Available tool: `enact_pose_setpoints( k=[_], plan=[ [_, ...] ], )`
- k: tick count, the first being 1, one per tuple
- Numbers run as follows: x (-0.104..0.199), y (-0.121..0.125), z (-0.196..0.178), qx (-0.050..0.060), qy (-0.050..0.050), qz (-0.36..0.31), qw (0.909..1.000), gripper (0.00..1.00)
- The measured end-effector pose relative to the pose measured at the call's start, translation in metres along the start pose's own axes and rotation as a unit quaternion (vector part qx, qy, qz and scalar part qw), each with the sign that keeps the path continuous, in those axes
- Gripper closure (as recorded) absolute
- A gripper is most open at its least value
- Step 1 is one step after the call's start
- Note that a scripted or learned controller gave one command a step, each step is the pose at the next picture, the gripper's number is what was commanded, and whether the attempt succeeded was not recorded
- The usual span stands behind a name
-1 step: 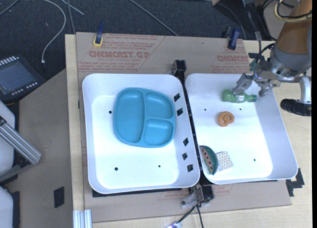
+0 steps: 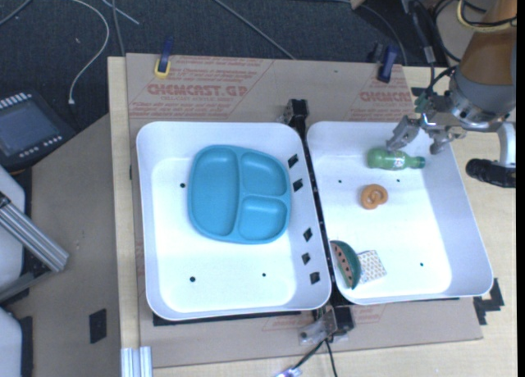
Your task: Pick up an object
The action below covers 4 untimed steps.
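Claw (image 2: 419,133) open, fingers spread, hovering over far end of right bin (image 2: 459,228). Green object (image 2: 394,160) lies just below and slightly left of claw, long axis running left-right, not between fingers. Orange ring (image 2: 374,197) farther below. Likely next: straight descent onto green object.

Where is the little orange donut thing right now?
The orange donut lies in the right-hand white bin, near its middle, just below the green bottle and above the watermelon slice.
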<state>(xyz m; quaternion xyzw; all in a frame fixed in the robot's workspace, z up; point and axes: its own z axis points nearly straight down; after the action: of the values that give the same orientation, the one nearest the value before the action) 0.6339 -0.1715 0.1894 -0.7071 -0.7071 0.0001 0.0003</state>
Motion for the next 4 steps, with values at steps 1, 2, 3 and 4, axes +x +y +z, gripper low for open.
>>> enact_pose_setpoints(
  k=[1,2,3,4],
  plan=[
    [0.001,-0.002,0.042,0.003,0.001,0.000,1.0000,0.00],
    [-0.008,-0.007,0.095,0.003,0.001,0.001,1.0000,0.00],
    [-0.008,-0.007,0.105,0.001,0.000,0.000,1.0000,0.00],
    [-0.008,-0.005,0.092,-0.001,0.000,0.000,1.0000,1.00]
  ],
)
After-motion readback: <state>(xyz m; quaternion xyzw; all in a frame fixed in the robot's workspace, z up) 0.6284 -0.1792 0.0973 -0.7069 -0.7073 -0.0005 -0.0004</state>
